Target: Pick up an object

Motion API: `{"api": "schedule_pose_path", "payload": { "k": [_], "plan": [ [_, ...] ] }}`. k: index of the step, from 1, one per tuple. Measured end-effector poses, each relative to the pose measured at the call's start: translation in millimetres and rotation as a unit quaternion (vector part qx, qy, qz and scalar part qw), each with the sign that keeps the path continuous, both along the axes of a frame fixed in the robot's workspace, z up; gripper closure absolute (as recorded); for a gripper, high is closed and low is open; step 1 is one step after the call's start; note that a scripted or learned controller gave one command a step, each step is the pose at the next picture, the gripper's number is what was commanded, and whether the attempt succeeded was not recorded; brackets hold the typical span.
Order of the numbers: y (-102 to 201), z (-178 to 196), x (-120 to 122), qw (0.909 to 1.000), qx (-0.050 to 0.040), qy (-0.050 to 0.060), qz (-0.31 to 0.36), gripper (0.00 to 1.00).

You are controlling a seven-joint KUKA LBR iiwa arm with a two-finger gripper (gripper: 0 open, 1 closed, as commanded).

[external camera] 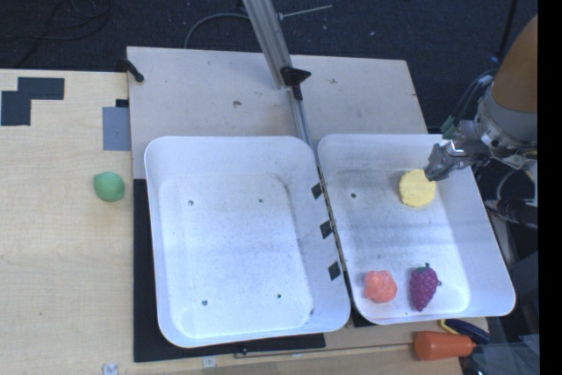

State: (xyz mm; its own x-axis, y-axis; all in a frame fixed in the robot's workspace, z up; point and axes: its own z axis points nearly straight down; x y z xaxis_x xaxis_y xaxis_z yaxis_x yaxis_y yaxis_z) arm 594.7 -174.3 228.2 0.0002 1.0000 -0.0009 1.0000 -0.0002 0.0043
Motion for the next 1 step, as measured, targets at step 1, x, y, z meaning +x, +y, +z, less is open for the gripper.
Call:
{"api": "schedule_pose_path", "payload": {
  "k": [1],
  "plan": [
    [-3.6, 45.2, -6.4, 1.0000, 0.0000, 0.000, 0.000, 1.00]
  ]
}}
